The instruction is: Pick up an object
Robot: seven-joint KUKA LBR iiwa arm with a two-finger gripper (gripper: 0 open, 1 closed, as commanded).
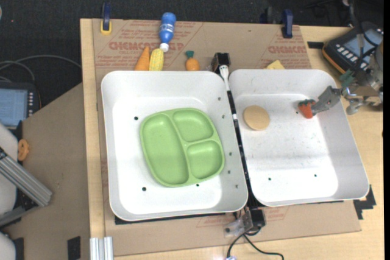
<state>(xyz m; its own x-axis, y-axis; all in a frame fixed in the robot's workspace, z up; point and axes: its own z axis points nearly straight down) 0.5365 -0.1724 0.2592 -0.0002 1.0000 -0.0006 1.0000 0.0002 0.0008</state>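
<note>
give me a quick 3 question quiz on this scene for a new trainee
1. True or false: the green divided plate lies in the right bin.
2. Which thing lies nearest the hand?
A. the tan round disc
B. the small red object
C. the blue and white bottle
3. Fill in: the corn cob lies on the board behind the ____ bin.

Key
1. False; it lies in the left bin.
2. B
3. left
</note>
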